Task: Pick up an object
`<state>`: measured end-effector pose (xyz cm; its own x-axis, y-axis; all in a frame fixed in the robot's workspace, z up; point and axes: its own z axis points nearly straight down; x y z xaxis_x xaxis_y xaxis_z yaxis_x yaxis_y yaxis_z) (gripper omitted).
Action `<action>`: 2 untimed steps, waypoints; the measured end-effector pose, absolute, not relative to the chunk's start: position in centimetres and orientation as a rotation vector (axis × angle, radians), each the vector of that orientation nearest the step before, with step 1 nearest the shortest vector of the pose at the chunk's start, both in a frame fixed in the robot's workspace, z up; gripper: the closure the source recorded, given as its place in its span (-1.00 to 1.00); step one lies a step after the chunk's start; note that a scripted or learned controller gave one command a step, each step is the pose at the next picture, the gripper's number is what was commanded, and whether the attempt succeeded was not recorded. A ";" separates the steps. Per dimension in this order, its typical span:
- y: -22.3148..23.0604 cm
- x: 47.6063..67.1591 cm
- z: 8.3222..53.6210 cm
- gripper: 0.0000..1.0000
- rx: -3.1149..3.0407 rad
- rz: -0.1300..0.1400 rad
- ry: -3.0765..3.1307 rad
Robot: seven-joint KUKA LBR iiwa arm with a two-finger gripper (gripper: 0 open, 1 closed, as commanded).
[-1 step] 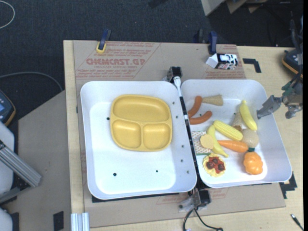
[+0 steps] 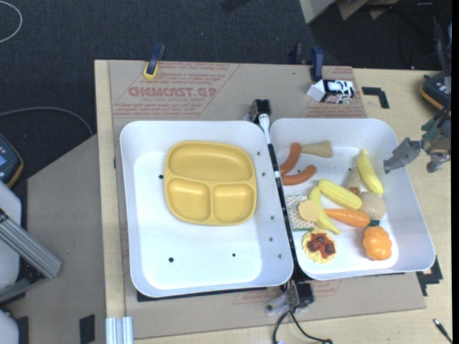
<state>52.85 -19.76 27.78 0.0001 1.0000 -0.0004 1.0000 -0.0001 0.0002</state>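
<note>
The right bin [image 2: 412,213] holds a heap of toy food: a banana [image 2: 370,172], a corn cob [image 2: 339,193], a carrot [image 2: 347,217], an orange pepper [image 2: 377,242], two sausages [image 2: 290,158], a small pizza [image 2: 320,245] and a beige potato [image 2: 373,205]. My gripper [image 2: 416,160] hangs over that bin's right rim, just right of the banana. Its fingers [image 2: 399,156] stand apart, open, with nothing between them.
The left bin [image 2: 143,249] carries a yellow divided plate [image 2: 210,181]. Both bins rest on a cardboard sheet [image 2: 215,84] clamped at the back edge. A small black-and-white item [image 2: 331,89] lies behind the right bin. A black divider runs between the bins.
</note>
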 end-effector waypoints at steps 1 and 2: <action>-19.5 52.8 21.4 -1.00 2.227 -0.005 2.226; -20.3 52.8 16.5 -1.00 2.227 -0.004 2.225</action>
<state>52.83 -20.35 16.54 0.0010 1.0000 0.0024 1.0000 -0.0010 -0.0062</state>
